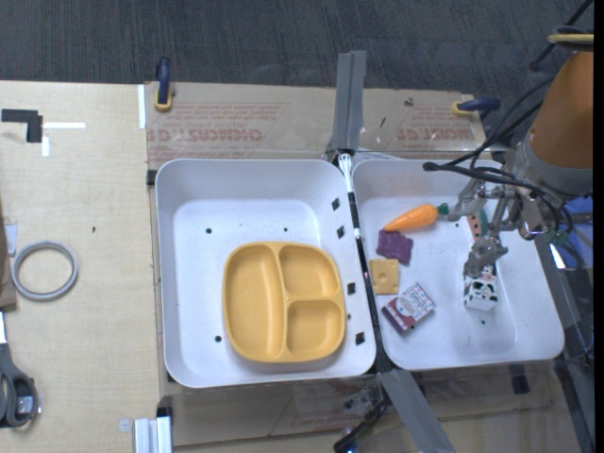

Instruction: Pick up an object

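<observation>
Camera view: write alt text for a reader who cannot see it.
The robot's hand hangs in the right bin just above a small black-and-white cow-patterned carton. Left of it lie a toy carrot, a purple piece, a cracker and a packet; the left bin holds a yellow divided plate.

The grey arm reaches in from the right, its gripper pointing down.

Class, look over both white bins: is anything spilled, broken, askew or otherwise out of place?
Nothing looks spilled or broken. The yellow three-compartment plastic plate lies flat in the left bin. In the right bin, the orange toy carrot, purple piece, tan cracker-like square and small red-and-white packet lie scattered loosely; the gripper hangs above a small black-and-white object.
</observation>
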Available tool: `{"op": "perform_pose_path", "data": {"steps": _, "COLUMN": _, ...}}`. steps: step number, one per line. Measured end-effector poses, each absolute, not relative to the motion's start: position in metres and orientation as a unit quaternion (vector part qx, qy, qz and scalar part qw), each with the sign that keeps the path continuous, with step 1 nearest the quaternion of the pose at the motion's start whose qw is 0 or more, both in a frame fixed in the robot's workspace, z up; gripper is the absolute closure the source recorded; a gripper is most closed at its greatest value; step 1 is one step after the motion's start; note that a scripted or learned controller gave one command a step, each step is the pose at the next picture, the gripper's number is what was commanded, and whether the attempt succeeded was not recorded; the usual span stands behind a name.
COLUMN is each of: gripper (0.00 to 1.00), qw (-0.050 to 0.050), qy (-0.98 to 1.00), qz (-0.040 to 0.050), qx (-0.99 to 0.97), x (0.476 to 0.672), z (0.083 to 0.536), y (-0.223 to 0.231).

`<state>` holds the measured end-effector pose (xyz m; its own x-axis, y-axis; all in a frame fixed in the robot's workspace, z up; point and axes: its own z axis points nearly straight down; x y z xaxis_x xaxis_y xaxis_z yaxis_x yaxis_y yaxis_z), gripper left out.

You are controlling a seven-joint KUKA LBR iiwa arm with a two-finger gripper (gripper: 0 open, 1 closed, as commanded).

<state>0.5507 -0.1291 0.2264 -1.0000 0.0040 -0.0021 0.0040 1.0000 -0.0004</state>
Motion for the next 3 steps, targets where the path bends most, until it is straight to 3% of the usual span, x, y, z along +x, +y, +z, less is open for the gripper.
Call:
{"op": "perform_pose_path", "data": {"steps": 1, "gripper": 0.00, "qw": 0.000, "qy": 0.954, "qz": -0.0005, "qx": 0.301, "x": 0.579, "z": 0.114, "y": -0.135}}
{"op": "perform_pose_path", "data": {"steps": 2, "gripper": 0.00, "qw": 0.002, "qy": 0.988, "qz": -0.0005, "qx": 0.156, "x": 0.589, "z": 0.166, "y": -0.134}}
{"op": "perform_pose_path", "data": {"steps": 3, "gripper": 0.00, "qw": 0.003, "qy": 0.976, "qz": -0.0006, "qx": 0.217, "x": 0.653, "z": 0.195, "y": -0.187}}
